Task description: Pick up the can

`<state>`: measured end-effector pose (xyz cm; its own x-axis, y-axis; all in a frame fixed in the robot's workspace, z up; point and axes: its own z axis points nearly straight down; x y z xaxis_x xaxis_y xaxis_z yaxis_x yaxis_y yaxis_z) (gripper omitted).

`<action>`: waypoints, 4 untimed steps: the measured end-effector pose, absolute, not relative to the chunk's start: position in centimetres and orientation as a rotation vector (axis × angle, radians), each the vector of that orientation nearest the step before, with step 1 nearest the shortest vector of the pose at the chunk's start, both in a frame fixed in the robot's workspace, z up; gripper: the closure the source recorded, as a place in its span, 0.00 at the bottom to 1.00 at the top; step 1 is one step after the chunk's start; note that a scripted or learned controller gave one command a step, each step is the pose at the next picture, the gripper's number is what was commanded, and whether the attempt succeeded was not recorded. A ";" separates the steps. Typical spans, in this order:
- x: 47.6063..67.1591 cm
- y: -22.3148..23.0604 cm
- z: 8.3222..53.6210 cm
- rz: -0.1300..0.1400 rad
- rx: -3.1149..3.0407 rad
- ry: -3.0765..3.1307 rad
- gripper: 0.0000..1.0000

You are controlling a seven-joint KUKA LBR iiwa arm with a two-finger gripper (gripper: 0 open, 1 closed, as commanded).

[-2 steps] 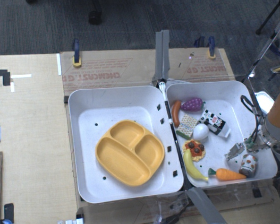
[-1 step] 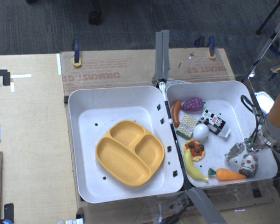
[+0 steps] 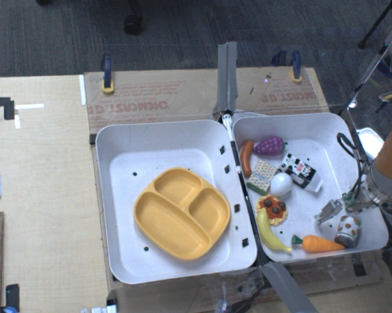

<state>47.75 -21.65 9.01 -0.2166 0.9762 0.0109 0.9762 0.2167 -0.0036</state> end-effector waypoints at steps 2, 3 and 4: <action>47.7 -21.8 9.0 -0.003 -1.848 -2.530 0.00; 47.7 -21.8 9.0 -0.004 -1.848 -2.531 0.00; 47.7 -21.8 9.0 -0.004 -1.848 -2.531 0.00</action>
